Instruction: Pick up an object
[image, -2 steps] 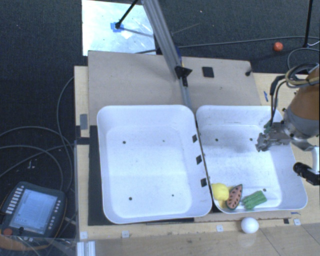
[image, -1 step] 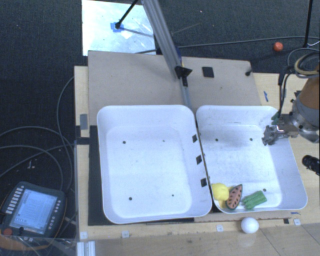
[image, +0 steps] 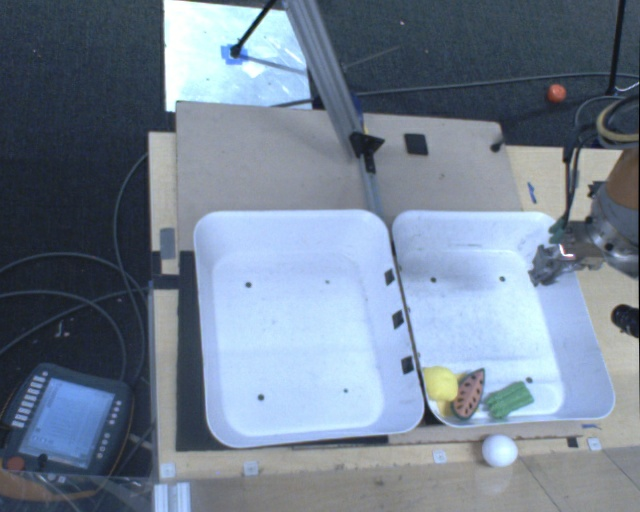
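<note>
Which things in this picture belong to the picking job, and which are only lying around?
Belong to the job:
- tool, over the right bin's far right side
- right bin
- yellow object, watermelon-slice toy and green object, at its near edge

Just lying about:
- left bin
- white ball, on the bench outside the bins
- control pendant
- orange ball on the floor

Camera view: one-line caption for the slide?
Pincer over the right bin's far right edge; lemon, watermelon slice and green toy lie clustered at its near edge, white ball outside.
</note>
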